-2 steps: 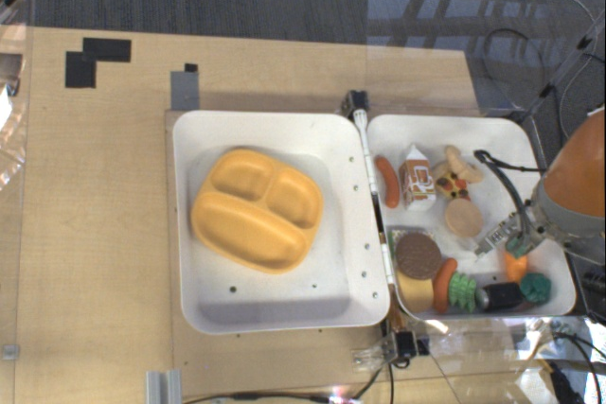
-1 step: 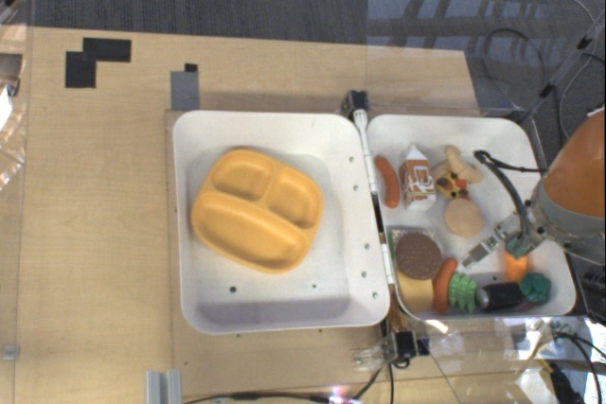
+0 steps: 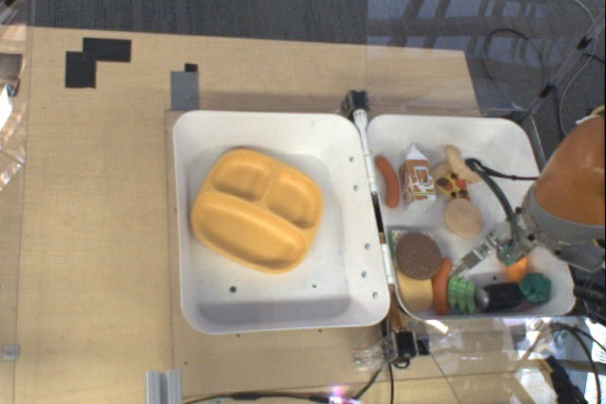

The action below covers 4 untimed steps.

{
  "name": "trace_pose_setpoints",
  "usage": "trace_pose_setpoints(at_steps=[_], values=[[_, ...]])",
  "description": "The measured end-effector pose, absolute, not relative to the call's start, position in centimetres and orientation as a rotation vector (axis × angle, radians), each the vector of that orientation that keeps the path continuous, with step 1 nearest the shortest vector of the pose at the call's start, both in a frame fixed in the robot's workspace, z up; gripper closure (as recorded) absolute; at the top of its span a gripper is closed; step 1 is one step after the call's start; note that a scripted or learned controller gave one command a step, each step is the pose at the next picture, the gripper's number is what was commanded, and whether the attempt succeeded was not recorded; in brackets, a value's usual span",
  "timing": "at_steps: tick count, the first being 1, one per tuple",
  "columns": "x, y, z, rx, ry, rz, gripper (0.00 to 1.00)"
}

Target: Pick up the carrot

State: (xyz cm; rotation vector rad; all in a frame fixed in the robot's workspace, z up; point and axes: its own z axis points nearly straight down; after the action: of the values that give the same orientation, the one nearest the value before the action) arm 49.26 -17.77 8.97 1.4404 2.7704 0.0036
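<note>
A: Where do we stand with the carrot [image 3: 442, 284]?

B: We see it in the right bin [image 3: 530, 142], near the front wall, lying roughly upright in the view, its green top [image 3: 461, 293] just beside it. It sits between the brown patty [image 3: 418, 254] and the dark gripper [image 3: 507, 295], crowded in with the rest of the toy food, which is likely why it rests wedged there.

A: And the gripper?

B: Low in that same bin's front right corner, just right of the green top. We cannot tell how it is set; nothing shows the carrot in its grasp.

A: The left bin [image 3: 189, 203]?

B: It bears the yellow tray [image 3: 256, 208], well apart from all this, so we judge it plays no part here.

A: So the pick is not yet made?

B: That is our judgement: the carrot lies in the bin, beside the tool.
</note>
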Motion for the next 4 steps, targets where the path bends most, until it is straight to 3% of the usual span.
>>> trace_pose_setpoints(at_steps=[1,2,3,4], values=[[49.2,-20.6,9.0,1.028,2.952,0.001,0.0],[49.6,-20.5,10.3,1.024,2.946,0.006,1.0],[51.4,-13.7,10.5,1.668,2.653,0.008,1.0],[49.2,-20.4,9.1,0.942,2.98,-0.003,1.0]])
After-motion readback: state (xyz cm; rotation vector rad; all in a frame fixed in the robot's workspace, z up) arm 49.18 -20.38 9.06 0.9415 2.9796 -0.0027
